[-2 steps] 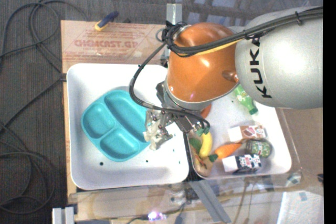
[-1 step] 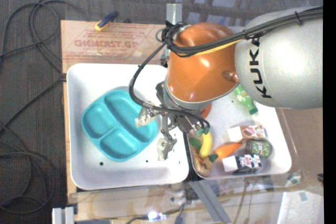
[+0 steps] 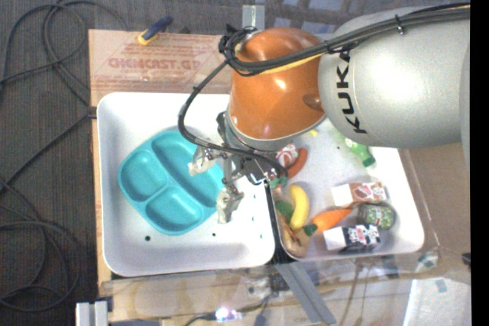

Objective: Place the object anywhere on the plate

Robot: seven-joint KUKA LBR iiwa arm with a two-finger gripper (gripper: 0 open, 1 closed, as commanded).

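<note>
Over on the left sits the left bin (image 3: 114, 240), white and shallow, and in it the turquoise plate (image 3: 172, 187), a three-compartment tray lying at a slant with nothing on it. Move along and there is the gripper (image 3: 227, 198), hanging just off the plate's right edge, down over the bin floor near the divider. Are the jaws apart or clamped on something? I cannot tell; the metal linkage there is small and blurred, and no object can be made out between them. Above it looms the arm (image 3: 397, 80), orange band and grey body covering much of the right bin (image 3: 412, 240). Further right lie the candidates: a banana (image 3: 298, 206), a carrot (image 3: 332, 219), a dark can (image 3: 376, 215), a small white carton (image 3: 359, 193). My read: which object is the task's one is not clear, and nothing has reached the plate. To do this well, the wrist should sit squarely over a compartment, descend low, then release, so nothing bounces off that raised rim.
</note>
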